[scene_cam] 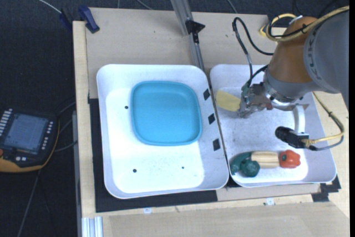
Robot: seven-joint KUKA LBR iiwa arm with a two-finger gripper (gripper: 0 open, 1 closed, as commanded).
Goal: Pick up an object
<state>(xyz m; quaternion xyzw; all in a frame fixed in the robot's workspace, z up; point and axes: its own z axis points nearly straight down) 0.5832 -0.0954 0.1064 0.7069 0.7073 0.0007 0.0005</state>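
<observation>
The gripper (pixel 250 104), its opening hidden from where I stand, hangs right beside the pale yellow piece (pixel 227 100) in the right bin (pixel 316 172), and might just nudge that piece toward the wall without catching it.

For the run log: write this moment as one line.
gripper: low in right bin, beside yellow piece | hold: not evident | near edge: green piece, wooden rod, red piece | left bin: blue plate

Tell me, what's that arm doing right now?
Claw low in right bin, at the pale yellow piece. No grip seen. Green, tan and red toys lie near the front wall.
</observation>
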